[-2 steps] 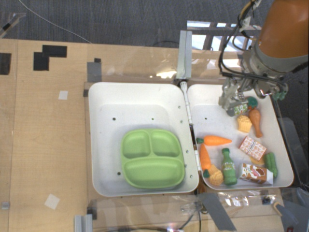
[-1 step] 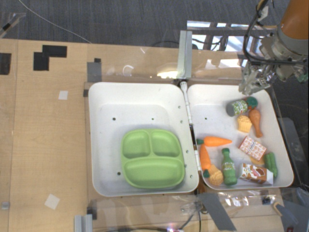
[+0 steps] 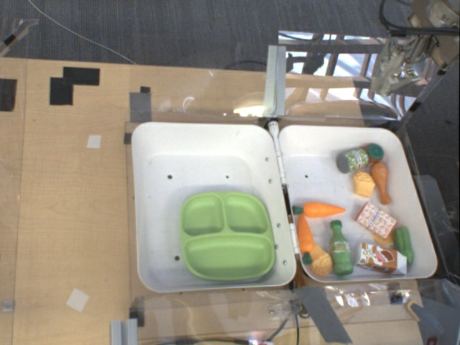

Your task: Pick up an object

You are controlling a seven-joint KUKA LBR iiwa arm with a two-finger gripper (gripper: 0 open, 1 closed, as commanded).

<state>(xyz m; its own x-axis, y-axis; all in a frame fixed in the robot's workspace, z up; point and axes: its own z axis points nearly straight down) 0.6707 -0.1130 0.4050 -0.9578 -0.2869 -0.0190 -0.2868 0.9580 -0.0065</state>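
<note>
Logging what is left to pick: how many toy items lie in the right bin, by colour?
Orange: 3, a carrot, a second carrot, a drumstick
Green: 3, a bottle, a can, a cucumber
Yellow: 1
Red-patterned packets: 2
Total: 9

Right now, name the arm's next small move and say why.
Probably bring the gripper toward the right bin and lower it: it hangs above the bench beyond that bin's far edge, while the toys, such as the carrot, all lie there.
</note>
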